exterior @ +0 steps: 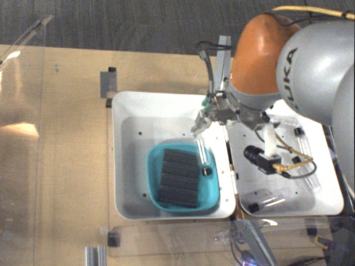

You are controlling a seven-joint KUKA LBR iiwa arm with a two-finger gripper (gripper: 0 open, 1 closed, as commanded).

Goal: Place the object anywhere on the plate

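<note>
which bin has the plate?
The bin on the view's left: it holds the teal plate, with a dark ridged block lying on it. The right bin has no plate and sits under the arm.

Two white bins sit touching side by side on a pale bench (55,165): the left bin (125,165) and the right bin (327,198). Near the right bin's front wall lies what may be a clear tube (272,202). A small black block (112,70) stands behind the left bin. Grey carpet (111,10) lies beyond.
</note>
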